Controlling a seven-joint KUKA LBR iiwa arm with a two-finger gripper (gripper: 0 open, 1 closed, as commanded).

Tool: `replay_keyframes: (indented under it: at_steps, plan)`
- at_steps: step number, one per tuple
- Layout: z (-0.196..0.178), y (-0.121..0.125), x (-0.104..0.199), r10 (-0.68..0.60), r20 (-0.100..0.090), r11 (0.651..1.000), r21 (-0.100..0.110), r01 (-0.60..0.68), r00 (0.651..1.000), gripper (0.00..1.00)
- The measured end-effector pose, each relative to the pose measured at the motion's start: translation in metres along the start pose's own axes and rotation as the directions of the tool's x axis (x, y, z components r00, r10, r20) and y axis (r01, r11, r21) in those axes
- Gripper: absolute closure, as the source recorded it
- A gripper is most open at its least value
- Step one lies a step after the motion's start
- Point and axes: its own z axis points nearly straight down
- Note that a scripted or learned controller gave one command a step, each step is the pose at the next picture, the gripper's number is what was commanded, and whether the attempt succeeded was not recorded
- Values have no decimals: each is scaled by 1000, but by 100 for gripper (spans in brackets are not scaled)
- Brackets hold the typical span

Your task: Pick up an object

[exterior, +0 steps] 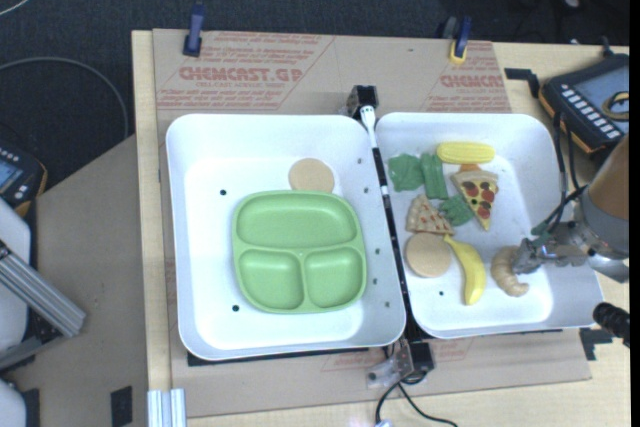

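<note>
1. Gripper (527,258), camera view: it is seen low in the right bin (530,315), reaching in from the right, with its tip at a tan, curved pastry-like piece (508,273). Whether the fingers are apart or together cannot be told, as the tip is small and blurred; no object can be made out between them.
2. Arm (612,205): the grey body is seen at the right edge above the gripper.
3. Right bin contents: a yellow banana (468,270) is laid just left of the tan piece; a round beige cookie (430,256) lies beside the banana. Above these are placed a waffle wedge (427,216), a pizza slice (477,194), green leafy pieces (422,177) and a yellow corn cob (465,153).
4. Left bin (195,215): a green divided plate (298,250) with three compartments is set near its middle; a second beige disc (311,177) is touching the plate's upper rim.
</note>
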Motion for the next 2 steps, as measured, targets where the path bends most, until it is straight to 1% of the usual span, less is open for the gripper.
replay_keyframes:
  at_steps: [1, 2]
  plan:
    - [-174, 4, -22, -6, 11, 1000, -29, 6, 1000, 100]
    - [-74, 2, 57, -13, -5, 1000, -1, 13, 1000, 100]
